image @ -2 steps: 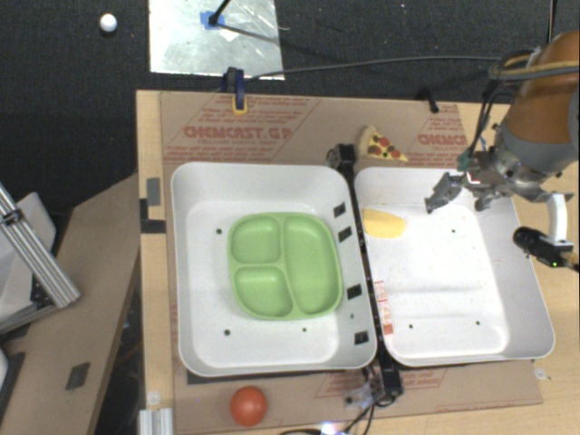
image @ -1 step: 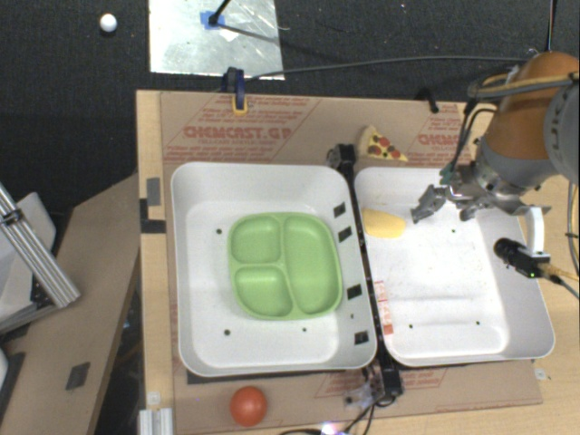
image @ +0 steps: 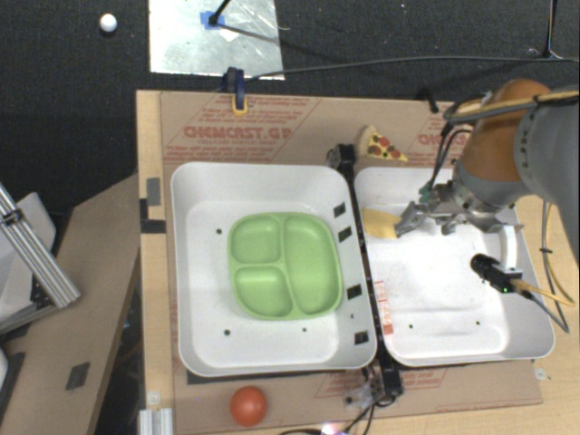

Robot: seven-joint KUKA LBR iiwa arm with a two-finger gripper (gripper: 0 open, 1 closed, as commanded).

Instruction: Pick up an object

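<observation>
Robotics lab test cell: counter [image: 272, 120] of printed cardboard, two white bins [image: 195, 243] clipped side by side, black cloth backdrop [image: 362, 16], loose cables [image: 408, 62], aluminium framing [image: 36, 256], grey-and-orange industrial arm [image: 517, 143].

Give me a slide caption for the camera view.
Arm's pincer low over a yellow piece in the right bin; green tray in the left bin.

Brown bench [image: 272, 120], two white bins [image: 195, 270] (side by side), orange ball [image: 247, 405]
</observation>
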